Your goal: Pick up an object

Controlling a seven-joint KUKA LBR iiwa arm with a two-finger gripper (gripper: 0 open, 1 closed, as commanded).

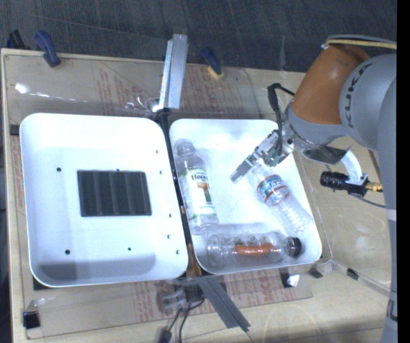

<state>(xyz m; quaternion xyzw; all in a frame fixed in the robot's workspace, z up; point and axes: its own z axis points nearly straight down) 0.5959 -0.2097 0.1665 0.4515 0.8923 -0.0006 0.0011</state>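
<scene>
The desk [83, 302] carries 2 white bins side by side. The left bin [41, 191] has a dark grated panel [113, 193] set in its floor; the right bin [223, 136] keeps all 3 clear bottles within the arm's reach (it enters from that side). The arm [348, 98] slants down over the bin's far right part, bringing the gripper [256, 160] beside the upper end of the right-hand bottle [280, 200], probably lining up a grasp. Whether it is open, I cannot tell; nothing visibly sits between its tips. The left bottle [198, 188] lies along the divider, the third bottle [251, 247] along the near wall.
</scene>
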